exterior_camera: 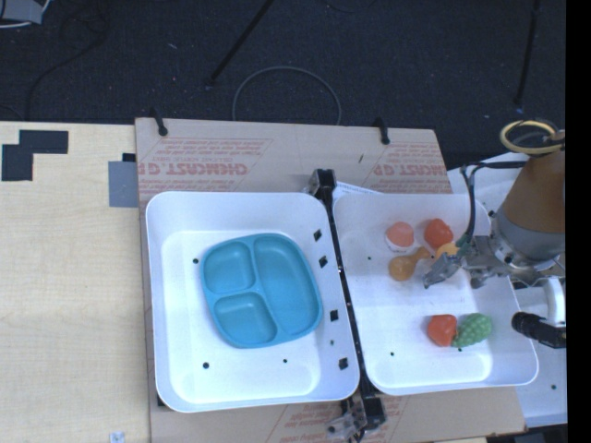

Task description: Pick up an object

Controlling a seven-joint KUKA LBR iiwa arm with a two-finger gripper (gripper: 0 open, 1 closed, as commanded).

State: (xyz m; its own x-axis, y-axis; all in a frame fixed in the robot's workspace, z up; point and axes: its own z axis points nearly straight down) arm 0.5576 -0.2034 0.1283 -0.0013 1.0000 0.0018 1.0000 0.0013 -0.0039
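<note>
You are looking at a blue plate (261, 290) in a white bin (175, 247), beside red (441, 329), green (475, 329), orange (439, 233) and tan (403, 267) pieces.

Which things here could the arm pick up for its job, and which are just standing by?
For the job, in the right bin:
- claw
- pink-topped toy
- orange-red toy
- yellow-brown toy
- red toy
- green toy

Standing by:
- blue divided plate
- left bin
- cardboard sheet
</note>
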